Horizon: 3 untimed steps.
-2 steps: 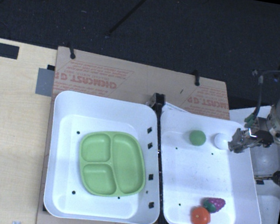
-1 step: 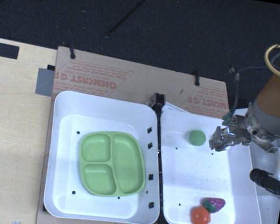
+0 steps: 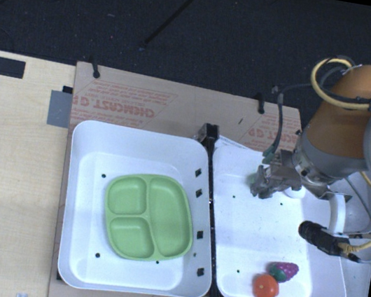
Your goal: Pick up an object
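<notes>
An orange-red round fruit [image 3: 265, 287] lies near the front edge of the right bin [image 3: 243, 225]. A purple toy with a green tip [image 3: 284, 270] rests just behind it, touching or nearly touching it. My gripper [image 3: 261, 186] hangs over the back part of the right bin, well behind and to the left of both toys. Nothing shows between its fingers. A green three-compartment plate [image 3: 149, 216] lies in the middle of the left bin [image 3: 92, 156].
A black divider [image 3: 206, 212] with clips runs between the two bins. The arm's orange band [image 3: 354, 96] and grey wrist loom over the right bin's back right corner. A black cable piece [image 3: 322, 237] sticks out over the right bin's right side.
</notes>
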Each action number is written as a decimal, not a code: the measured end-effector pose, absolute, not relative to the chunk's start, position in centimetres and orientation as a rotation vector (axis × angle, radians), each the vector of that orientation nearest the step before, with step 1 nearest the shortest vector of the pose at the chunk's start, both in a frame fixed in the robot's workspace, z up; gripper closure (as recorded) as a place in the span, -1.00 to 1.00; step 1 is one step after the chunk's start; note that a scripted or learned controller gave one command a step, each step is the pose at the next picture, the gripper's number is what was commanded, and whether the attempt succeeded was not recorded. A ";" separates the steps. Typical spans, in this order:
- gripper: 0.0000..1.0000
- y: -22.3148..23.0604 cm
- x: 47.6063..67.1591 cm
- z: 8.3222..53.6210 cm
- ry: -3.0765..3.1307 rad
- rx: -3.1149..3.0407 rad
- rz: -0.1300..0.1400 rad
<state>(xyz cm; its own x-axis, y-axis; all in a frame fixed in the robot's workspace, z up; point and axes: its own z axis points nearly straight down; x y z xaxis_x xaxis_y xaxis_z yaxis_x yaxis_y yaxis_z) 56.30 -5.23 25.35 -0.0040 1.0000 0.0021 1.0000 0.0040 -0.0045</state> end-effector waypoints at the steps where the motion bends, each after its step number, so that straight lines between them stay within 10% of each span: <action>1: 1.00 0.8 57.3 25.0 -2.225 -2.213 0.001; 3: 1.00 9.3 57.8 23.6 -2.224 -2.215 0.003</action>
<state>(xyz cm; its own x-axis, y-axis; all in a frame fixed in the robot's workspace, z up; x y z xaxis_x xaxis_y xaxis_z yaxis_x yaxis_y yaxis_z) 57.76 9.31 23.61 -0.0038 1.0000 0.0007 1.0000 0.0038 -0.0035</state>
